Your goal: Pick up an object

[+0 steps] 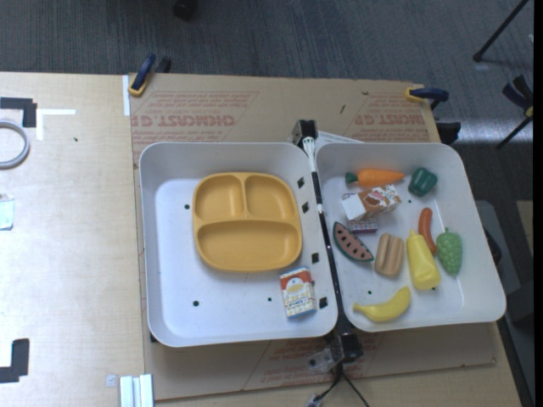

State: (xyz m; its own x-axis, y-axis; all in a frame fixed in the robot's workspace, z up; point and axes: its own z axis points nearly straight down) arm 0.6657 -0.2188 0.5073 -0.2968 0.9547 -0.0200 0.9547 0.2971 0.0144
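Nearest the camera, a clip (pixel 342 346) joins the two white bins at their front edge. In the left bin (pixel 165 308) a small juice carton (pixel 298 293) lies near the front right corner, just beside the divider wall. Across that wall, in the right bin (pixel 475 299), a toy banana (pixel 383 305) lies closest to the front. Behind it sit a hot-dog bun (pixel 389 254) and a yellow toy pepper (pixel 422 261), side by side, with a bunch of green grapes (pixel 449 252) to their right and a watermelon slice (pixel 352 242) to their left. A red chilli (pixel 426 225) lies just behind the yellow pepper. Farther back is a tilted snack box (pixel 372 203), then a carrot (pixel 379 177) and a green pepper (pixel 422 181) near the rear wall. A yellow divided plate (pixel 248 221) fills the middle of the left bin. Both bins rest on a cardboard sheet (pixel 221 113), held at its far edge by two blue-and-yellow clamps (pixel 142 73). How wide the gripper stands, and whether it holds anything, cannot be told
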